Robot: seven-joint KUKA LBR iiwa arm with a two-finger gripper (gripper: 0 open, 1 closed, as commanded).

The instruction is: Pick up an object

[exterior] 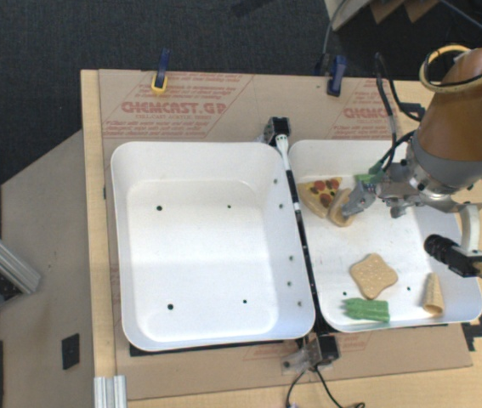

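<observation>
**Desk:** Where is the hand?

**Photographer:** The hand (351,207) is low in the far left part of the right bin (402,246), at the near right edge of the pizza slice (321,194). The grey arm (457,155) reaches in from the right, with its orange band (470,92) above the wrist.

**Desk:** Clenched, released or grasping?

**Photographer:** Cannot tell from this slant. It also isn't clear whether the hand touches the slice or sits just over it.

**Desk:** And the slice itself?

**Photographer:** It lies flat on the bin floor, close to the wall shared with the left bin (198,245).

**Desk:** What else is in that bin?

**Photographer:** Nearer the camera, well apart from the hand, there is a tan cracker (372,274). A green piece (366,310) lies just beside it at the near rim. A cone (433,294) is in the near right corner.

**Desk:** Beyond the bins?

**Photographer:** The two bins sit edge to edge on a brown printed sheet (223,100) covering the tabletop. Two blue clamps (161,68) hold the sheet at its far side
</observation>
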